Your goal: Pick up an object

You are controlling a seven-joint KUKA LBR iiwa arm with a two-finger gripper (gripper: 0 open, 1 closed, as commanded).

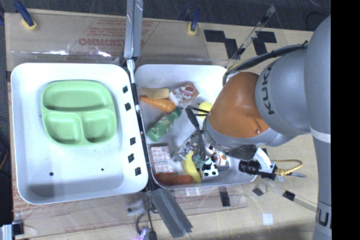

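Note:
My gripper (190, 150) reaches down into the right bin (216, 73), over its lower middle, with the orange wrist band above it. Right below the gripper lie a yellow banana (193, 168) and a black-and-white cow toy (210, 169). Left of it are a green bottle (163, 125) and a pink-red box (160, 159). An orange carrot (160, 103) and a wrapped snack (184, 93) lie toward the bin's far side. A reddish sausage (175, 179) rests along the near wall. The arm hides the bin's right part.
The left bin (28, 177) holds a green divided tray (79, 111). A yellow item (206, 106) peeks out beside the wrist. A divider with black clips (131, 121) separates the bins. Clamps sit along the bench's far edge.

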